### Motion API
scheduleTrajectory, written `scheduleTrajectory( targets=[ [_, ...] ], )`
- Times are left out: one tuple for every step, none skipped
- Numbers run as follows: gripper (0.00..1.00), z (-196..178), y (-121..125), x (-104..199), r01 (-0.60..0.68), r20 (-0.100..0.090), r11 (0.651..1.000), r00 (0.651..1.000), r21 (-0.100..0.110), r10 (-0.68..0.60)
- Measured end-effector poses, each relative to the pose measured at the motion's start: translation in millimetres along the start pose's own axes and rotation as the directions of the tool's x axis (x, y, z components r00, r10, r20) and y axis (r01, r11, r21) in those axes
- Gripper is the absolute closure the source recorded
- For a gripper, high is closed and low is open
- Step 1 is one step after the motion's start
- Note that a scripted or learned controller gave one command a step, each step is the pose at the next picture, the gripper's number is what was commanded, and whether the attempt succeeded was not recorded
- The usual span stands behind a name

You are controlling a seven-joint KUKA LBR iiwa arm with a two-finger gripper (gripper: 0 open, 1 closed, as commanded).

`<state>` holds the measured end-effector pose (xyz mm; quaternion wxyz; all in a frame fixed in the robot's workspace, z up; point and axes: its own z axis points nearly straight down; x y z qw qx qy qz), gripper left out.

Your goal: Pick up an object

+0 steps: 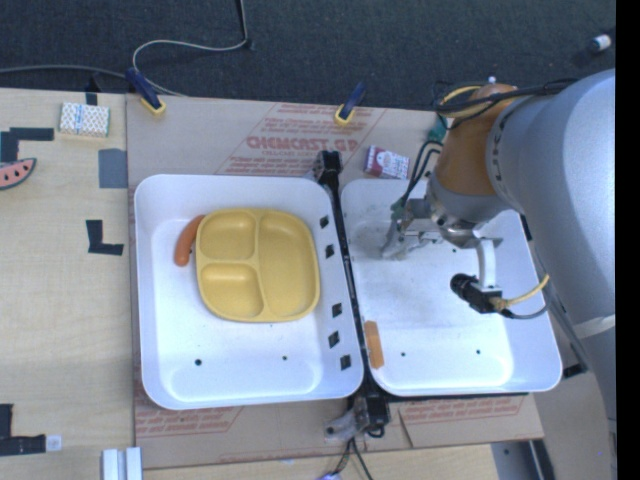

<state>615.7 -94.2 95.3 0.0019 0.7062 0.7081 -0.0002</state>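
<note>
Two white bins: left bin (pixel 160 368) and right bin (pixel 520 363), both plain, with small dark specks on the floors. Yellow sectioned plate (pixel 258 264), uniform in colour. Orange sausage-shaped piece (pixel 184 241) at the plate's left edge. Smaller orange piece (pixel 373 344) at the right bin's left wall. Grey arm (pixel 560 168) with orange band (pixel 472 153); metallic grey gripper (pixel 395 246). Brown cardboard sheet (pixel 280 143) with red printed lettering. Blue-and-yellow clamps (pixel 146 90) (pixel 351 106). Pale wooden bench (pixel 60 308) with black tape marks. Dark grey carpet (pixel 320 18).
</note>
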Motion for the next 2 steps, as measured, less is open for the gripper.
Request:
scheduleTrajectory(
  targets=[
    [1.00,-89.2,-117.5,80.5,-0.001,-0.004,1.000,1.000,0.005,0.001],
    [0.00,-89.1,-117.6,80.2,-0.001,-0.004,1.000,1.000,0.005,0.001]
  ],
)
